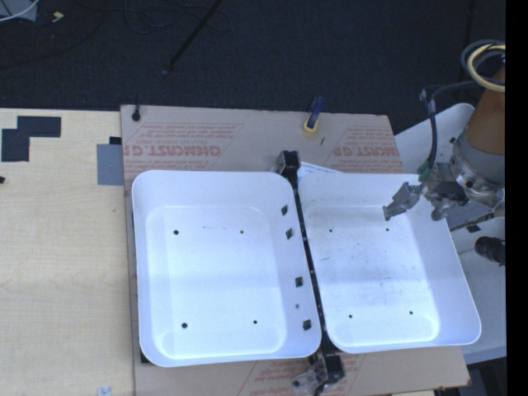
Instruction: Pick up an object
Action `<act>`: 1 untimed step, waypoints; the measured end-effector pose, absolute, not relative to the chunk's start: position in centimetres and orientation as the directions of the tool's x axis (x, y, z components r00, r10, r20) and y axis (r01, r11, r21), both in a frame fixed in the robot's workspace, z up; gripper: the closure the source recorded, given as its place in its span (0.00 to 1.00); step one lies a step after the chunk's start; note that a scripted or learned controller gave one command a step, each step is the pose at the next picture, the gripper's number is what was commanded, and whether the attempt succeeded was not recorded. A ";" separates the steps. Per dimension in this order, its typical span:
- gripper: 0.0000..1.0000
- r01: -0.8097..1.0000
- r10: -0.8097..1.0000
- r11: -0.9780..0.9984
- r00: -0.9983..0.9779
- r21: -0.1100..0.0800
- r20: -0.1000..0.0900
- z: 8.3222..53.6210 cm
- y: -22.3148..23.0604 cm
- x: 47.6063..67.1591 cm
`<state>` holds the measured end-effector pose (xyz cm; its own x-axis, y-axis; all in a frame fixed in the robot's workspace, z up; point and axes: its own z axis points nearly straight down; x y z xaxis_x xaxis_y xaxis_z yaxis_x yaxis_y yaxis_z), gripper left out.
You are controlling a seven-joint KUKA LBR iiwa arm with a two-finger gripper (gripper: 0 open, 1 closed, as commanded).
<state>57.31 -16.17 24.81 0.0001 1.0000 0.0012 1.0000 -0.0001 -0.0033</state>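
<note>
The pick looks unstarted: the arm's two-finger hand [396,207] hangs over the upper right part of the shallow white right bin [462,304], whether spread or pressed together I cannot tell, with no object to be made out.

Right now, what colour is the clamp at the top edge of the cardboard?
The clamp is blue with a yellow tip, seen in the camera view.

Lab: 2 white bins [216,184] on cardboard-covered bench [190,143].
</note>
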 end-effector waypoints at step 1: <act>0.00 1.000 1.000 0.003 -0.003 0.016 -0.007 48.9 -19.6 59.0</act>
<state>59.01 -19.56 48.92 -0.0031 1.0000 -0.0067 0.9999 0.0032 0.0158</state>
